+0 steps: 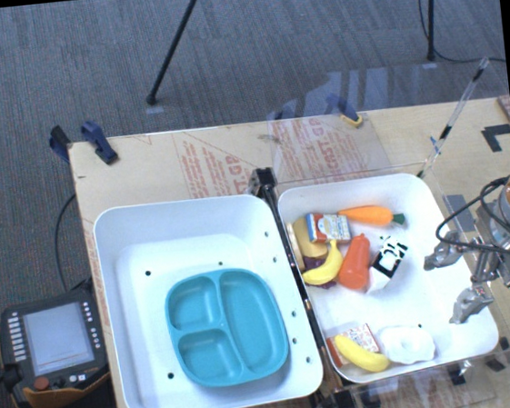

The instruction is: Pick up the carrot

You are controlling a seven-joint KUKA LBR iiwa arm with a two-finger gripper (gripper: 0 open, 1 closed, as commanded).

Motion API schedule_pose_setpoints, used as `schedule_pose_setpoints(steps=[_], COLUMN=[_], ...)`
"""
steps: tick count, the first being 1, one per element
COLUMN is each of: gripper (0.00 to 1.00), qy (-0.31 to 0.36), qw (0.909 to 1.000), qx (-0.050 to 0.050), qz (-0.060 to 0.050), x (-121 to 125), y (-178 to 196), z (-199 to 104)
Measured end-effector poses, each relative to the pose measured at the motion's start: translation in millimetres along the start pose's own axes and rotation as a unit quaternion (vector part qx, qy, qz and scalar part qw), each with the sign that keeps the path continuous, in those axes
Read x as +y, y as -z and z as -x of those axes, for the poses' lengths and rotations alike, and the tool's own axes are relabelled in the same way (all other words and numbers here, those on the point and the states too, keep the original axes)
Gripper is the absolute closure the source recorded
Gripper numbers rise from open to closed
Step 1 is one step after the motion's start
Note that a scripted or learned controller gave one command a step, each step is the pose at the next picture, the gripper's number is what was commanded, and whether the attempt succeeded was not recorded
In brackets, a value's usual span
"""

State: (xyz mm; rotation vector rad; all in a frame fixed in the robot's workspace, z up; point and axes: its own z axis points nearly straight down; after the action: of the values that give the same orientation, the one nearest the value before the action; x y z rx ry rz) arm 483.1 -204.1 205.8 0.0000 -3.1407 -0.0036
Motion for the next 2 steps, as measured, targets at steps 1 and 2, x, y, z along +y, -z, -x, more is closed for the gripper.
schedule_pose_setpoints(steps=[1, 2], gripper=[0.00, 0.00], qy=[0.120, 0.057], qw=[0.9928, 0.9984], qx=[-0.001, 0.000], qz=[0.000, 0.001], x=[4, 17], y=[-12, -68], z=[76, 162])
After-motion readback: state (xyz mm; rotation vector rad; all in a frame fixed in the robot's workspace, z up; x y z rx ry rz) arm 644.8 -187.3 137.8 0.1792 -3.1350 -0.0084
